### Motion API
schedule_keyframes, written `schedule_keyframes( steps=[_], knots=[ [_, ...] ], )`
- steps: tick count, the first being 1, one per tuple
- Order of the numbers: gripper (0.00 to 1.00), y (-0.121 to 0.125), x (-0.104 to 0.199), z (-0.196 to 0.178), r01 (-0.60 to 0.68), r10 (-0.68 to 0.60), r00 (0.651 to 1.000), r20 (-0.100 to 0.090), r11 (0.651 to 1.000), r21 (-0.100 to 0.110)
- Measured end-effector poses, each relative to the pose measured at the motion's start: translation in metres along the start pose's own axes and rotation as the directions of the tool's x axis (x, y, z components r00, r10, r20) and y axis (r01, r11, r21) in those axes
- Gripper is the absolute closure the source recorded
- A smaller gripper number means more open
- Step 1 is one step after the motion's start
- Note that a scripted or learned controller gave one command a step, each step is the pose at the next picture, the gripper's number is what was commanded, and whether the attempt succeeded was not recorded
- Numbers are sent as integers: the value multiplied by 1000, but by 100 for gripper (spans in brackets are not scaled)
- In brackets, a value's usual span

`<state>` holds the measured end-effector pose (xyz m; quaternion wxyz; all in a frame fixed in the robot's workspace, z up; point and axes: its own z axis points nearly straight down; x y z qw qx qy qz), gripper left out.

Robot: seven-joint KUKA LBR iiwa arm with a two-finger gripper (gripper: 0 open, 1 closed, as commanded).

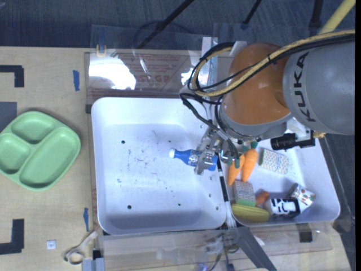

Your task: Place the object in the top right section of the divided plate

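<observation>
The green divided plate [70,133] lies on the wooden bench left of the bins, with two small sections and one long one. A small blue bottle with a white tip [188,157] lies level at the right side of the left bin [141,208], its tip pointing left. My gripper [207,156] hangs under the orange-banded wrist, shut on the bottle's right end. The wrist hides the upper part of the fingers.
The right bin [327,191] holds two orange carrots [249,162], a patterned packet [274,161], a grey sponge [243,191], a yellow-green item [251,212] and a black-and-white toy [285,206]. A divider wall runs between the bins. Cables loop above the wrist.
</observation>
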<state>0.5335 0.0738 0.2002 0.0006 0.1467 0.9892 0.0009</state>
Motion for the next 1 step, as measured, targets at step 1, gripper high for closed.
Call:
schedule_keyframes(
  steps=[1],
  knots=[
    [100,64,65,104,255,-255,967,-4,967,1]
  ],
)
